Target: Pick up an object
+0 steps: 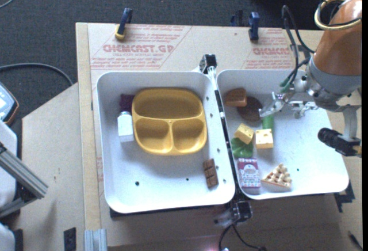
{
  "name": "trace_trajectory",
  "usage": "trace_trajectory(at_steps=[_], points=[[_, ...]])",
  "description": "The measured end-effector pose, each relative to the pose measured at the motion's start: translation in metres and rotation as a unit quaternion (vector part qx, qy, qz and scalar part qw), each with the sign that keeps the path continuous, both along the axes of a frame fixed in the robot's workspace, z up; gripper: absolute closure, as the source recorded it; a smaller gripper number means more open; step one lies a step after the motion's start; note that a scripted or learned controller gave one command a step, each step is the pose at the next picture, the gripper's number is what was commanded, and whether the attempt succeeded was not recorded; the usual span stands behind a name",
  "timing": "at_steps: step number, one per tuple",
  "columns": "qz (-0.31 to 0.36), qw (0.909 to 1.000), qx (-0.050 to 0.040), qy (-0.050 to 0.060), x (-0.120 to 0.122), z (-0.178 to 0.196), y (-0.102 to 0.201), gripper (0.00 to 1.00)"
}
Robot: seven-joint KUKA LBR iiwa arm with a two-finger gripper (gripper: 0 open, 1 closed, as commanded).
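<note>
Over the right bin [322, 181], the gripper [275, 105] hangs low beside the dark round piece [250, 109] and cheese blocks [264, 138], likely lining up a pick, though I cannot tell whether it is open or closed.

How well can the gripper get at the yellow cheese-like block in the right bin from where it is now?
Probably yes. The gripper hangs over the right bin, just above the yellow block. Nothing lies on top of the block; a green piece touches its upper edge and may crowd one finger.
</note>
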State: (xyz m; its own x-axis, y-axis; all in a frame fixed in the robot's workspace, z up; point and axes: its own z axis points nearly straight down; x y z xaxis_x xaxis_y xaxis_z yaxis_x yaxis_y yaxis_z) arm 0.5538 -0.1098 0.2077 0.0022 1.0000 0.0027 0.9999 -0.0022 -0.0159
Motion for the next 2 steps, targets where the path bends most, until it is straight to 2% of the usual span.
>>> trace_trajectory(at_steps=[1,2], points=[[0.001,1.0000,-0.0008,-0.007,0.003,0.007,0.000,0.00],[0.001,1.0000,-0.0002,-0.004,0.003,-0.056,0.003,0.00]])
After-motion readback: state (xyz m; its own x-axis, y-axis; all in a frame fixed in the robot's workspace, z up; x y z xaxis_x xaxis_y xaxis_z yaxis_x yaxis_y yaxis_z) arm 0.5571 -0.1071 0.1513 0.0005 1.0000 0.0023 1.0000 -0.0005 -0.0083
